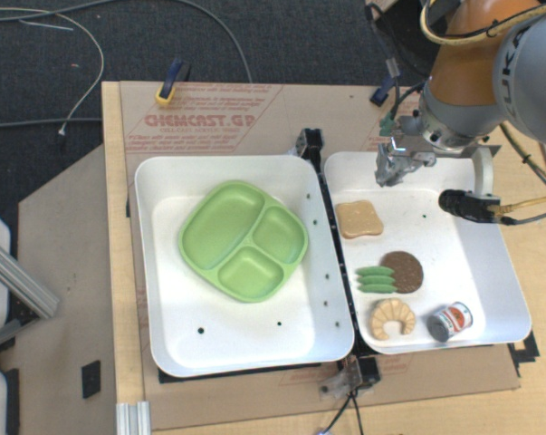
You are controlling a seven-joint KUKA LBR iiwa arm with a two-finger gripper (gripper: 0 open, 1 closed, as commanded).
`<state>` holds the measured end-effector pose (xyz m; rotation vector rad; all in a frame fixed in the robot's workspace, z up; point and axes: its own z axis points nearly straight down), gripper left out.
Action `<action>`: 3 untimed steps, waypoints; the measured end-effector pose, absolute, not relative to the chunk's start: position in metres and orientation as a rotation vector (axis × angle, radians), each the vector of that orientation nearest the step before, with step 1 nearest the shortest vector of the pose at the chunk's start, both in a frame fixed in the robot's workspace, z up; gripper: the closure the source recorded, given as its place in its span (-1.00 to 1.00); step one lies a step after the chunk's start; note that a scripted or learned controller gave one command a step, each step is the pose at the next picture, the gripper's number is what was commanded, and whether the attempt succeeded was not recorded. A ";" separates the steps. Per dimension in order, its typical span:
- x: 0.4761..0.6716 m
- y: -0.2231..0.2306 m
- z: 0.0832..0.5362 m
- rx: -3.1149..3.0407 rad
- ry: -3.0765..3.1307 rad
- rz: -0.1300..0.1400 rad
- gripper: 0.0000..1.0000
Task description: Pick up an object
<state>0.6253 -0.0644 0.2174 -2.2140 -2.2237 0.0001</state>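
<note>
My gripper point(392, 172) hangs over the far left part of the right bin point(503, 279), above and a little right of a slice of toast point(359, 218). Nothing shows between its fingers. Nearer the camera in the same bin lie a brown round patty point(405, 268) with green pea pods point(375, 279) against its left side, a croissant point(392, 316) and a small red-and-white can point(449, 321) on its side. A green divided plate point(244, 240) rests in the left bin point(164, 333).
The two white bins sit side by side on a cardboard sheet point(209, 116), joined by a black divider point(331, 243). Blue clamps point(171, 80) hold the sheet's far edge. Cables run across the dark floor behind.
</note>
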 end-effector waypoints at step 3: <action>0.613 0.075 0.215 -2.212 -2.224 0.003 1.00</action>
